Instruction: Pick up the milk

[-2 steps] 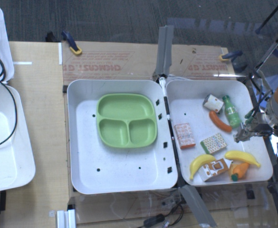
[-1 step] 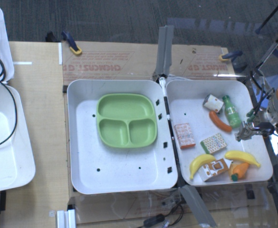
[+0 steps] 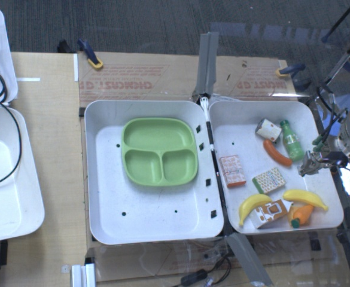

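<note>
- The small milk carton (image 3: pixel 270 214), white with a brown and orange printed face, lies on its side near the front edge of the right shallow white plastic bin (image 3: pixel 234 115).
- A curved yellow banana (image 3: pixel 252 205) arcs just beside the carton on its left, touching or almost touching it.
- On the carton's right sits a small orange carrot-shaped toy (image 3: pixel 300 214), with a second yellow banana (image 3: pixel 306 198) lying just above that.
- Behind the carton, toward the middle of the bin, rests a small pale green patterned box (image 3: pixel 268 180), tilted, and left of it a pinkish-red rectangular packet (image 3: pixel 232 171).
- Farther back lie an orange-red sausage-shaped piece (image 3: pixel 277 154), a green plastic bottle (image 3: pixel 291 141) and a small white and grey carton-like object (image 3: pixel 268 130), close together.
- The robot's dark metal hand (image 3: pixel 312 163) is at the right side of this bin, near the bottle and well apart from the milk carton; it is small and cluttered with cables from here, so I cannot tell how far it is open, and I see nothing held in it.
- The left shallow white plastic bin (image 3: pixel 103 178) carries a light green plastic divided plate (image 3: pixel 160 151) with three compartments.
- Both bins stand side by side on the light wooden table (image 3: pixel 49 76).
</note>
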`<state>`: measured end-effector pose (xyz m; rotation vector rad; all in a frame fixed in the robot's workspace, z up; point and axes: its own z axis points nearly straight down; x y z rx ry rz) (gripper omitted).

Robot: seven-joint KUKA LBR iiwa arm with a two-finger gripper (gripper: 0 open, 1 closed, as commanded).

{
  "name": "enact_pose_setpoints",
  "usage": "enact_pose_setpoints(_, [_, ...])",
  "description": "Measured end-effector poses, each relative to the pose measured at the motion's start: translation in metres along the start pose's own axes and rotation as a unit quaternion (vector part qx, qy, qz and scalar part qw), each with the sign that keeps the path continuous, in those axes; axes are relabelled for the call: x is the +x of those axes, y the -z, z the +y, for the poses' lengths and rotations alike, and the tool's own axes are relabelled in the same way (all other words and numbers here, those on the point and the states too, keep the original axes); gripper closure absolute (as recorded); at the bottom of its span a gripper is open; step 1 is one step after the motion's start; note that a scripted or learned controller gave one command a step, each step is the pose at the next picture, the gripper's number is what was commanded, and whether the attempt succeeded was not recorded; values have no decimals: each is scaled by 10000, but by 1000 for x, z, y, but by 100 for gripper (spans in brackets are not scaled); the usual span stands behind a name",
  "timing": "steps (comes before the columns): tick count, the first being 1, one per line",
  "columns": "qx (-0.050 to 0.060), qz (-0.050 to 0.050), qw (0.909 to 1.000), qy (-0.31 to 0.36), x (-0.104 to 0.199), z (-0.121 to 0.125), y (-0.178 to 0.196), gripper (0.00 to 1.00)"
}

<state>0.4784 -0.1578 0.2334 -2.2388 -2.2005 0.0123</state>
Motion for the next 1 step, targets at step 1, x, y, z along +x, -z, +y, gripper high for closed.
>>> enact_pose_setpoints(1, [1,0,10000,-1,0,0,0,0])
